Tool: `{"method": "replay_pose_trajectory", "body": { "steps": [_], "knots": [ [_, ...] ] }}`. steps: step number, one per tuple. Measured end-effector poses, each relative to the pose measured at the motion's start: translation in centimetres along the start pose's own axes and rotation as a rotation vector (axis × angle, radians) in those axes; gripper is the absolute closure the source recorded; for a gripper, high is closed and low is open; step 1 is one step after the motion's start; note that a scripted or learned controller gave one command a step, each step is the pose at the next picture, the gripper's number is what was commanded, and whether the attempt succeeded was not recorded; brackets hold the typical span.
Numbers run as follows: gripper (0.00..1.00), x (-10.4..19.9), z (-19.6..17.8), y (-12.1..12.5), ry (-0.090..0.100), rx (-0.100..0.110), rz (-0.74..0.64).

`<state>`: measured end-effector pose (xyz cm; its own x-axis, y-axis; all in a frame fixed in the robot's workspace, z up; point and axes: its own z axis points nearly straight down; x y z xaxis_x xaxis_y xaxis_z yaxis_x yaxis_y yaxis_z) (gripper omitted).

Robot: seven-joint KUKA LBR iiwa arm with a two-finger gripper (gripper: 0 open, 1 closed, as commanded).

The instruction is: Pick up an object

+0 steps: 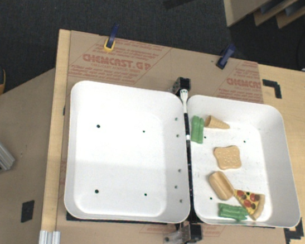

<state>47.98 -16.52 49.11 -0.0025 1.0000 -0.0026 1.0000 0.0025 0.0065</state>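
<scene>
Two white bins are sitting side by side on a brown board (149,62) printed with red lettering; the left bin (88,98) is showing only small dark dots on its floor; the right bin (282,159) is holding six toy foods. A green stick (197,129) is lying along its left wall, just beside a small cone (216,122); a square cracker (228,157) is resting near the middle; a tan roll (221,185) is touching a pizza slice (250,202); a green pod (232,213) is lying at the near rim, its exact kind hard to make out. Two blue clamps (224,56) are gripping the board's far edge; the gripper's state cannot be told.
</scene>
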Motion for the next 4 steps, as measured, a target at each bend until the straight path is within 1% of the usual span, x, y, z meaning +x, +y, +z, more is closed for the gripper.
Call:
{"method": "replay_pose_trajectory", "body": {
  "steps": [1,2,3,4],
  "knots": [
    [0.00,5.4,-4.7,0.1,0.001,-0.002,-0.002],
    [1.00,5.2,-5.5,0.1,-0.001,-0.002,0.002],
    [1.00,-2.8,10.7,-0.2,0.004,0.016,0.010],
    [0.00,-2.5,10.1,-0.1,0.001,0.005,0.003]
  ]
}}
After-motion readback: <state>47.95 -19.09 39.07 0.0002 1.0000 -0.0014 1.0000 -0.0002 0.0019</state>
